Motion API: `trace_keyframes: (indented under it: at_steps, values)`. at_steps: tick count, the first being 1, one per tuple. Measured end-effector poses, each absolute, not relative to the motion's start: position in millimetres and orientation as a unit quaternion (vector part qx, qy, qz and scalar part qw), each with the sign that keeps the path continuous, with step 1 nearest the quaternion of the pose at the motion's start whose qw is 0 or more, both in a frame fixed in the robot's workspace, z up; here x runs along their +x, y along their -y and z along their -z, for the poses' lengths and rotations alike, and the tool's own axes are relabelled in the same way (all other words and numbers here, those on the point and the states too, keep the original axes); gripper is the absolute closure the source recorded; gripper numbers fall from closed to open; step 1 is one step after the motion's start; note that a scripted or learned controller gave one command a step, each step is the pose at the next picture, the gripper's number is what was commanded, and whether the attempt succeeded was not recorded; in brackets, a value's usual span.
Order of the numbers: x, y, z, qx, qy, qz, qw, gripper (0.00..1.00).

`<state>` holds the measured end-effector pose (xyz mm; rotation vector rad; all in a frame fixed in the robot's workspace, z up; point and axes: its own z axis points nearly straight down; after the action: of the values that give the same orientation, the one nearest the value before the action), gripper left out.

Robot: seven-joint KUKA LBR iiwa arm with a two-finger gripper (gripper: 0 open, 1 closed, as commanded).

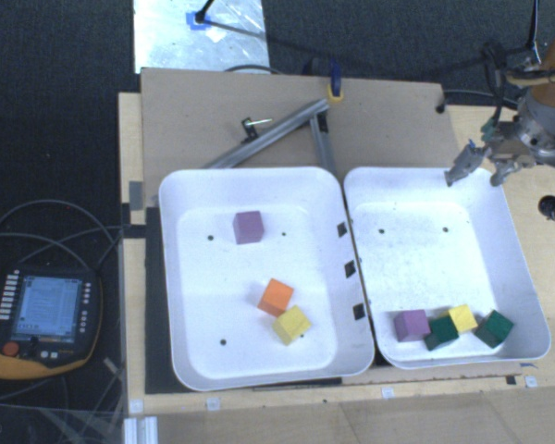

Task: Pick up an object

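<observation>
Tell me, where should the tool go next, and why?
Probably toward the near edge of the right bin. The tool hangs open over that bin's far right corner, holding nothing, while the bin's blocks, purple, yellow and two green, cluster along the near wall.

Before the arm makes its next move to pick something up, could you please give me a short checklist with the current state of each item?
1. Gripper open with nothing between its fingers: ok.
2. Gripper above a block: not ok; it hangs over the far rim of the right bin, away from every block.
3. Blocks available in the right bin: ok; purple block, dark green block, yellow block and green block crowd the near wall.
4. Room for fingers around those: not ok; they sit touching or nearly so.
5. Easier target: ok; the purple cube in the left bin stands alone.
</observation>
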<state>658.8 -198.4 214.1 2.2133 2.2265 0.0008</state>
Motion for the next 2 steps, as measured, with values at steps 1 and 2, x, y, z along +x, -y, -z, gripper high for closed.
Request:
trace_keyframes:
  at_steps: [1, 2]
  values:
    - [658.7, 199, -214, 0.705, -0.709, 0.0001, 0.001, 0.00]
    - [665.6, 193, -169, 0.705, -0.709, 0.0004, 0.000, 0.00]
